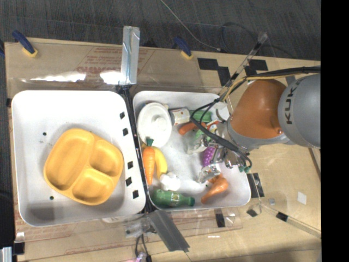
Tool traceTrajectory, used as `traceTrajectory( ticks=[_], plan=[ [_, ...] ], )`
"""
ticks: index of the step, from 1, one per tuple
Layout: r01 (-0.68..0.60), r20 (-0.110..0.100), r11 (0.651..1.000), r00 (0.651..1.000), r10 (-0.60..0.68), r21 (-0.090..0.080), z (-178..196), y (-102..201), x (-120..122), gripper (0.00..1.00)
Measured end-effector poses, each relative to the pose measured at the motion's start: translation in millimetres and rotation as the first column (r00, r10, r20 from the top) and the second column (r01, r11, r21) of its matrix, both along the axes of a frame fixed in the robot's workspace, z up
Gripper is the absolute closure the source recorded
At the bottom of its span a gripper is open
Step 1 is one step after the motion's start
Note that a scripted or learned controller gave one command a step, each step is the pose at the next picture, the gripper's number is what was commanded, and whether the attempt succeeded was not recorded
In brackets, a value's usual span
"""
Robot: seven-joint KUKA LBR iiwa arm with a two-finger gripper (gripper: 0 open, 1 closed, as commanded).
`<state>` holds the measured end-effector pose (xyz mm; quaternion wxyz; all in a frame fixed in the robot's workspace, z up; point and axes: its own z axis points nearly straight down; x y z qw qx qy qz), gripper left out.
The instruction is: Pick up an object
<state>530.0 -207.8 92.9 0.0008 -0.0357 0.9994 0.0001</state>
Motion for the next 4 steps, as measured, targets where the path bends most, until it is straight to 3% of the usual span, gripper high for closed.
traceTrajectory(
  ticks=[1, 2, 3, 4],
  plan=[
    [0.070, 0.002, 0.998, 0.998, -0.070, 0.000, 0.1, -0.3, -46.0, 0.00],
    [0.060, 0.006, 0.998, 0.998, -0.060, -0.001, 10.7, 1.5, -43.4, 1.00],
    [0.352, 0.008, 0.936, 0.936, -0.352, 0.000, 164.5, 7.6, 42.2, 1.00],
    [0.338, -0.004, 0.941, 0.941, -0.338, -0.001, 116.0, 32.1, -29.7, 1.00]
  ],
)
